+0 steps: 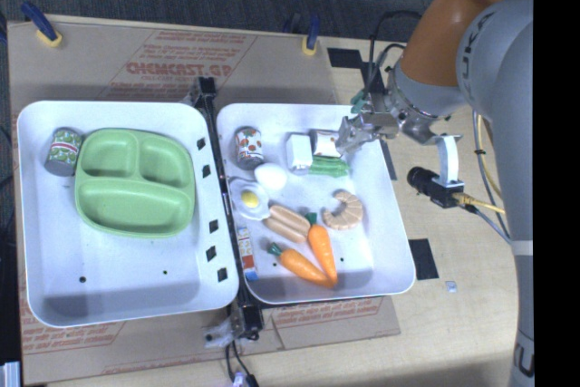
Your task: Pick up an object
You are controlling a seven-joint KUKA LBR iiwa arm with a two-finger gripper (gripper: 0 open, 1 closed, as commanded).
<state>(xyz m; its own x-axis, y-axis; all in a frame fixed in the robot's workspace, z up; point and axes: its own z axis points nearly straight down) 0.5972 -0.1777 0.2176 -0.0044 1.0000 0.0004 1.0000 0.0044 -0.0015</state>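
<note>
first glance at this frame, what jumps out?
The green plate takes up most of the left bin, with a small can tucked at its upper-left corner. The right bin holds a jumble of toy food, brightest of all two carrots near its front edge. The arm reaches in from the right, its claw low over the right bin's back right corner.

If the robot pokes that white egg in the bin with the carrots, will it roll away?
Probably a little. The white egg looks smooth and rounded, so a push would likely set it rolling. It shouldn't get far: the fried egg and the small can sit close beside it. Its smooth shell may also slip when pinched. It looks like toy food, so likely light.
</note>
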